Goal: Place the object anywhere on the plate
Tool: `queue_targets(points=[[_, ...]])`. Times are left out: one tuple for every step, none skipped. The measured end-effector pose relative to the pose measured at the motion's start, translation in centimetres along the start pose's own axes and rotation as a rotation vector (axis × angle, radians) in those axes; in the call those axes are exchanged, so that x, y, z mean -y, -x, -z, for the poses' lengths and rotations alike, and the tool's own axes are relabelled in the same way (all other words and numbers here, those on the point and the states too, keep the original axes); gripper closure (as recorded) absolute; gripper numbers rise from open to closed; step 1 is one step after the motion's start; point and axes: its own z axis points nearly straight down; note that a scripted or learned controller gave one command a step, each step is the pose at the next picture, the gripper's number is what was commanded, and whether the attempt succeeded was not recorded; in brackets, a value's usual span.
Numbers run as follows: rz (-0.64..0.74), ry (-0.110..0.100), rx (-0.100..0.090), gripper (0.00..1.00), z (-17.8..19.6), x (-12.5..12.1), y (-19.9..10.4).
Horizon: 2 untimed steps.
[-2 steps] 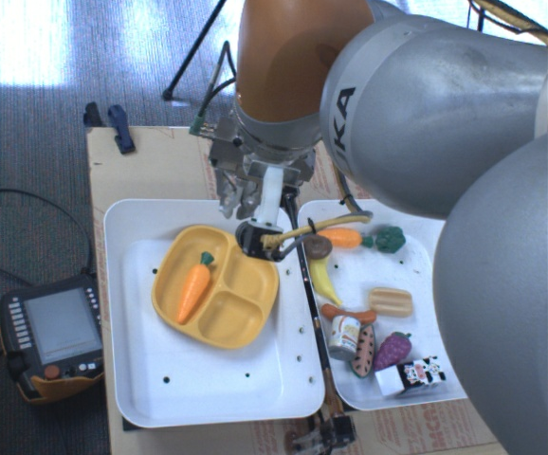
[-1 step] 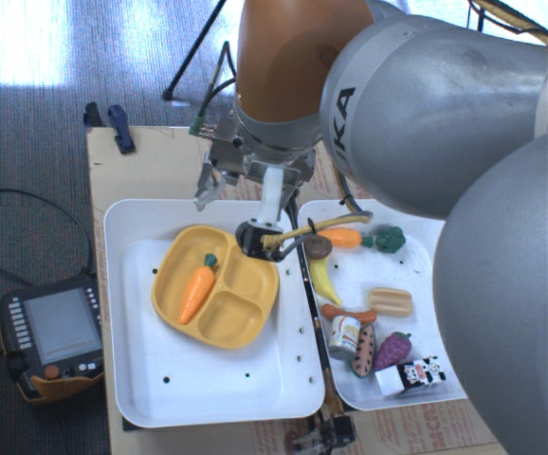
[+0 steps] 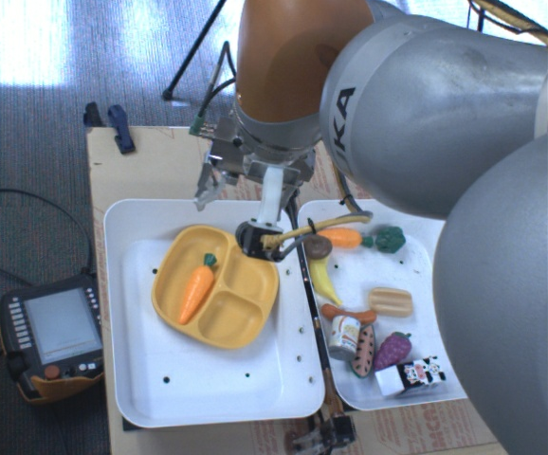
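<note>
Carrot (image 3: 196, 290) lies in the plate's (image 3: 246, 321) left compartment, near the claw (image 3: 221, 179) but apart from it, so it looks placed. Claw hovers by the plate's far rim; can't tell whether it's open or closed.

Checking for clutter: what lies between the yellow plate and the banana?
Just the bins' adjoining rims, per the camera view; no loose object separates the yellow plate from the banana.

Carrot (image 3: 196, 292) on plate (image 3: 228, 322), plate in left bin (image 3: 208, 387); banana (image 3: 323, 279), can (image 3: 347, 336) in right bin (image 3: 426, 271).
</note>
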Motion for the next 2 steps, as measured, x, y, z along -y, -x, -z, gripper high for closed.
queue_targets(points=[[-0.584,0.006,-0.01,0.0,-0.7,2.3,1.4],[-0.46,0.009,-0.007,0.0,0.8,2.7,11.4]])
